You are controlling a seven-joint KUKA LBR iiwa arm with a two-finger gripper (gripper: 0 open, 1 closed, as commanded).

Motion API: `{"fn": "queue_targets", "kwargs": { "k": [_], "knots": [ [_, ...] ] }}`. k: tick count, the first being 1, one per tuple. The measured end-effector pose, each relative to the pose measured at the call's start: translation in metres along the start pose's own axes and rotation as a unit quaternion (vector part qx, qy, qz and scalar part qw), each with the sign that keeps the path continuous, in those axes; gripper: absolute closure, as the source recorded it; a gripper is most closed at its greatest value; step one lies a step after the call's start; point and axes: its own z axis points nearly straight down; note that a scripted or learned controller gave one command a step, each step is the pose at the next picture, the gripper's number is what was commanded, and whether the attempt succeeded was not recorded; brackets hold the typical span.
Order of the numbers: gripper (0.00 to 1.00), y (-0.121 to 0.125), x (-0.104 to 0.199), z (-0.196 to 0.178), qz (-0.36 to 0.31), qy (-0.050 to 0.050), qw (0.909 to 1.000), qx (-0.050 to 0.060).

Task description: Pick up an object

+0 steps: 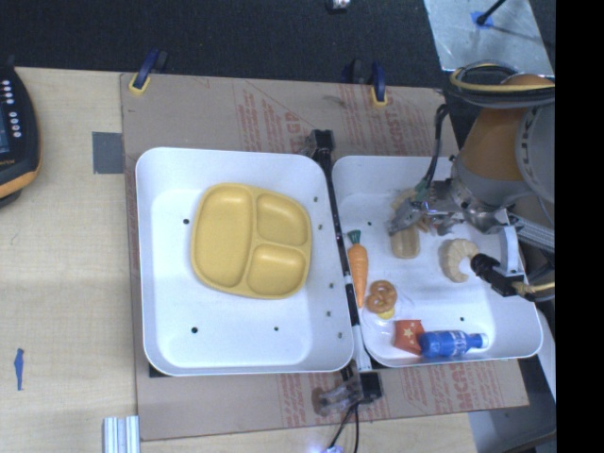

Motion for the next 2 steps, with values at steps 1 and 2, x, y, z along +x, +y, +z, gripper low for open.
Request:
{"fn": "queue_targets", "kwargs": {
  "k": [1, 2],
  "knots": [
    [0.00, 0.048, 0.013, 0.007, 0.000, 0.001, 1.0000, 0.001],
    [0.00, 0.056, 0.076, -0.100, -0.002, 0.002, 1.0000, -0.003]
  ]
}}
